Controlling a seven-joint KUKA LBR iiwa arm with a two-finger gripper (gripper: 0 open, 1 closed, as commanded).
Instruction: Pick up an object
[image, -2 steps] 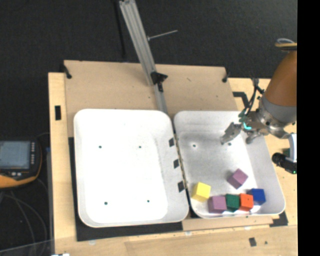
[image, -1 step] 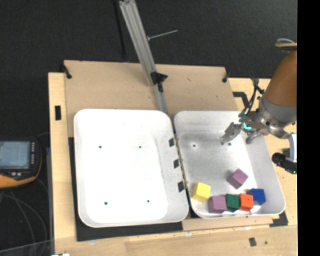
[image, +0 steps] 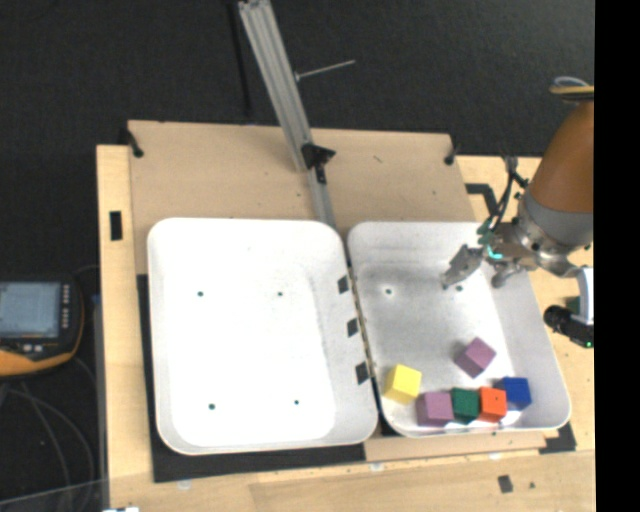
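Observation:
Several small cubes lie at the near end of the right bin: a yellow cube, a tilted purple cube, and a row made of another purple cube, a green cube, an orange cube and a blue cube. My gripper hangs over the far right part of that bin, well behind the cubes. Its fingers are spread open with nothing between them.
The left bin sits beside the right one, with small clips along the shared edge. A slanted metal rail rises from the back of the bench. A handheld device rests off the bench to the left.

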